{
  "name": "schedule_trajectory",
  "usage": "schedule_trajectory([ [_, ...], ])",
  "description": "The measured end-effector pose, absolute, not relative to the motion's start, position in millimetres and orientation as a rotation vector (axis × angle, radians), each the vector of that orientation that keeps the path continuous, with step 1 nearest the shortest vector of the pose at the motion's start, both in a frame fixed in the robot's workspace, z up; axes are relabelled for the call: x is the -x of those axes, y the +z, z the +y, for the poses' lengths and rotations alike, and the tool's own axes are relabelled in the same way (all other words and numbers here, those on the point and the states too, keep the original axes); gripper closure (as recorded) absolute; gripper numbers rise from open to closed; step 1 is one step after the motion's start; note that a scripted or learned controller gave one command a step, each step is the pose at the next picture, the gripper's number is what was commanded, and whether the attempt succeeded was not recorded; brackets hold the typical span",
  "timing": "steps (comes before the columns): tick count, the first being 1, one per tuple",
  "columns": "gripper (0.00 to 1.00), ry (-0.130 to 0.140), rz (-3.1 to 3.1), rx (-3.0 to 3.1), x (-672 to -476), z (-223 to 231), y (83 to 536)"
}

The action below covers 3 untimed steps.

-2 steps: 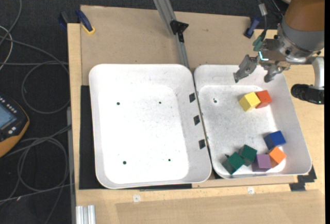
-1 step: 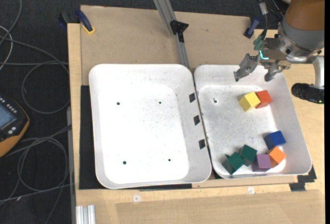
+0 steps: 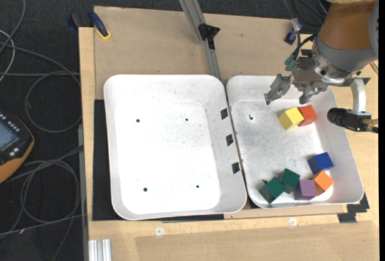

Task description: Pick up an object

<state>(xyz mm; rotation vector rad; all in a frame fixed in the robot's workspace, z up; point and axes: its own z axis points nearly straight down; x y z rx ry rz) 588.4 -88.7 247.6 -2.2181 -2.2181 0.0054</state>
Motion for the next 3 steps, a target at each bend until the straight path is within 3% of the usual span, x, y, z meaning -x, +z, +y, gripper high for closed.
schedule_trajectory([
  [2,0.00,0.006,-2.218,2.218,-592.9,-96,156],
  [3,1.00,-0.004,-2.223,2.221,-594.9,-96,170],
])
